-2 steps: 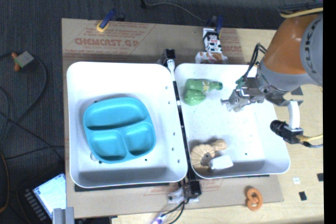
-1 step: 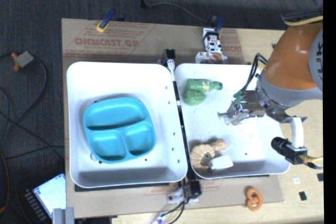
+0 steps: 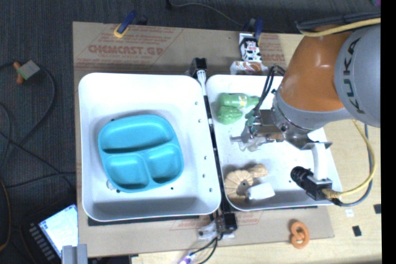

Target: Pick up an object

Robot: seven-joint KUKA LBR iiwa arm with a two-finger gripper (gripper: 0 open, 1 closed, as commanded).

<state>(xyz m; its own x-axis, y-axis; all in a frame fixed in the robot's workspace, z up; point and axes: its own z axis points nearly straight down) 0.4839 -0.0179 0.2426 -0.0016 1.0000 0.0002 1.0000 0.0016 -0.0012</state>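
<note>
So the tool (image 3: 249, 138) is down inside the right bin (image 3: 279, 172), roughly mid-bin and toward its left side, hanging off the grey arm with the big orange band (image 3: 312, 80). Honestly can't tell whether it's wide or narrow from this angle, the metal bits just blur together, and I don't see anything clearly caught in it.

Closest thing to it is the green soft-looking object (image 3: 229, 107), just above and left of the tool in the upper left corner of that bin. It looks apart from the tool, but it's close. Down in the lower left part of the same bin there's a tan roundish object (image 3: 242, 178) with a small white piece (image 3: 262, 191) right against it.

The left bin (image 3: 142, 91) holds a blue divided tray (image 3: 141, 153), lying flat, three compartments.

Outside the bins, a little orange ring (image 3: 299, 233) lies on the counter (image 3: 337, 245) below the right bin, and a blue clamp (image 3: 125, 23) is at the top left of the brown board (image 3: 124, 49).
</note>
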